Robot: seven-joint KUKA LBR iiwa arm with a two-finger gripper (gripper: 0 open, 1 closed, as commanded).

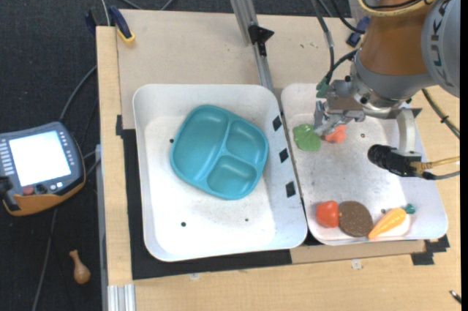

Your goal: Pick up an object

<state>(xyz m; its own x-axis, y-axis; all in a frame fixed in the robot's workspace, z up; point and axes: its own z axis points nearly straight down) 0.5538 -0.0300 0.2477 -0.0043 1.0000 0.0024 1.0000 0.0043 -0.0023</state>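
Note:
My gripper (328, 125) hangs over the upper left part of the right bin (420, 225). A small salmon-red object (336, 133) lies right under it, partly hidden by the gripper. Just left of that, a green leafy piece (307, 139) rests by the bin's left wall. Along the bin's front edge lie a red tomato-like piece (327, 214), a brown round disc (355, 218) and an orange carrot (389, 222). I cannot tell whether the gripper touches the salmon-red object.
A teal divided plate (219, 151) lies in the left bin (157, 229). A slanted metal pole (243, 2) stands behind the bins. A teach pendant (38, 167) lies off the bench at the left.

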